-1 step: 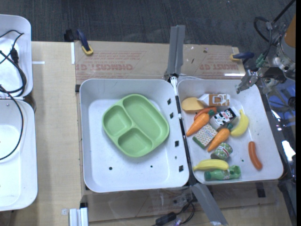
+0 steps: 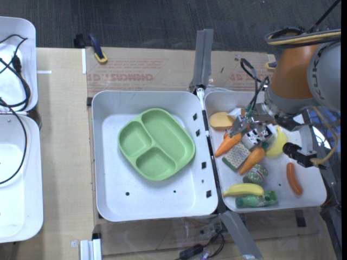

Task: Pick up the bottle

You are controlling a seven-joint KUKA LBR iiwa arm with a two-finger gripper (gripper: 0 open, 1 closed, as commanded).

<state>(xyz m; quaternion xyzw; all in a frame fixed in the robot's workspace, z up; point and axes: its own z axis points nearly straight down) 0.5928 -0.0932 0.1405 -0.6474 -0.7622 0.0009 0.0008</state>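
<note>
Red printed lettering across the cardboard sheet (image 2: 135, 69) lying along the bench's far edge, behind the left bin (image 2: 100, 145); upside down from this view, too blurred to read with certainty. More red print on the same sheet behind the right bin (image 2: 317, 196), likewise illegible. Small patterned card (image 2: 236, 157) among the toy food in the right bin, markings too fine to make out. No other words, numbers or brands legible.
</note>
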